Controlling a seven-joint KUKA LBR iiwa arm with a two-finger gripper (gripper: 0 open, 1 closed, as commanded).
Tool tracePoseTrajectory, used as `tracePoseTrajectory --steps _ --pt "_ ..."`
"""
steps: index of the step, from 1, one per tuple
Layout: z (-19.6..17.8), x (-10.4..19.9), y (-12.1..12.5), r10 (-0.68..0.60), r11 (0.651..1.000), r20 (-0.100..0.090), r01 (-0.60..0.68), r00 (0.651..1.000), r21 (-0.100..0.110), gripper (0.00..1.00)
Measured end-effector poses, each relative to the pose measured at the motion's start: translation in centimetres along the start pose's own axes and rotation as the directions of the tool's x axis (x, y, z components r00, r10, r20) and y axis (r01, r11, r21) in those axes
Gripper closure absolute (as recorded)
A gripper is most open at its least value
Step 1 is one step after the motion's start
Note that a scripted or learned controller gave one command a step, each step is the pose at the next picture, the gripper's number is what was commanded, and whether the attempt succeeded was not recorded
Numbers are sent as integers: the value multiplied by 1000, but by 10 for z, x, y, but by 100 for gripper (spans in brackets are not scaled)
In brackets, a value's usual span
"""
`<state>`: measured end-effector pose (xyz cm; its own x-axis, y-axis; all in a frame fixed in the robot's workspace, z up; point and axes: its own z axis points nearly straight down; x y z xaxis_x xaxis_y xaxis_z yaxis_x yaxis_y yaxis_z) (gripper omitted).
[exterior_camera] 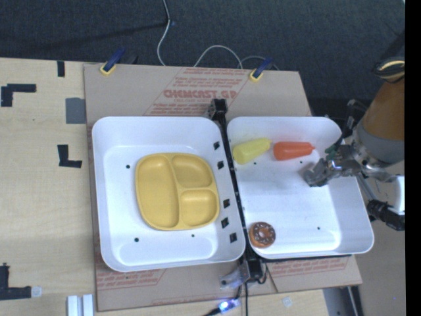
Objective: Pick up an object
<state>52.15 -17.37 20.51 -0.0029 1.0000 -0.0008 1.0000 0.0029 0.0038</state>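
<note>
The pincer [316, 176] hangs over the right bin [342, 241], close to its right wall; I cannot tell whether it is released or clenched, and nothing shows in its grip. Just up and left of it lies the orange carrot [292, 150], with the yellow piece [251, 150] beyond that, against the divider. A doughnut [262, 234] sits down and to the left, tucked in the bin's corner. Any of these could slip or get pushed against a wall. Bare floor to the pincer's left gives room; the yellow plate [177, 191] fills the far bin.
</note>
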Motion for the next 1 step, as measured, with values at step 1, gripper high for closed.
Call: tracePoseTrajectory --steps 1 --pt "-12 1 1 1 1000 -1 -1 1000 3 100"
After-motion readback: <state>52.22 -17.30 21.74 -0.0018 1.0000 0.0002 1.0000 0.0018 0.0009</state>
